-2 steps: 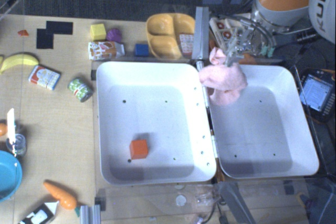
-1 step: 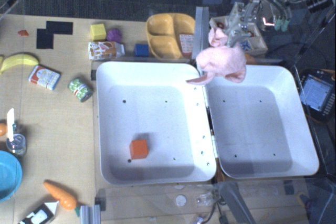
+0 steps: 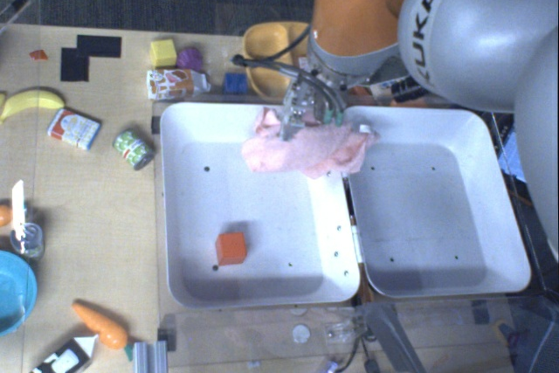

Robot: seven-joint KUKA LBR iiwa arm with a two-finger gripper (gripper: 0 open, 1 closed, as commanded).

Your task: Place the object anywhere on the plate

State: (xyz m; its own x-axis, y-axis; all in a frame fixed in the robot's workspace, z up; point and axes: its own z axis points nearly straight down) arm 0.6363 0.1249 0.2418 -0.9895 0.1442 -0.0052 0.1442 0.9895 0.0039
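- My gripper (image 3: 293,120) is down at the back of the left bin (image 3: 188,275), right on top of a pink cloth (image 3: 306,151).
- The cloth lies crumpled over the wall between the left bin and the right bin (image 3: 437,266), so it hangs a little into both.
- I cannot tell if my gripper is pinching the cloth or just touching it.
- The orange block (image 3: 231,248) sits well apart from my gripper, near the front of the left bin. It may be the thing I must move.

Pink cloth (image 3: 306,151) crumpled (limp), draped across bins' shared rim.
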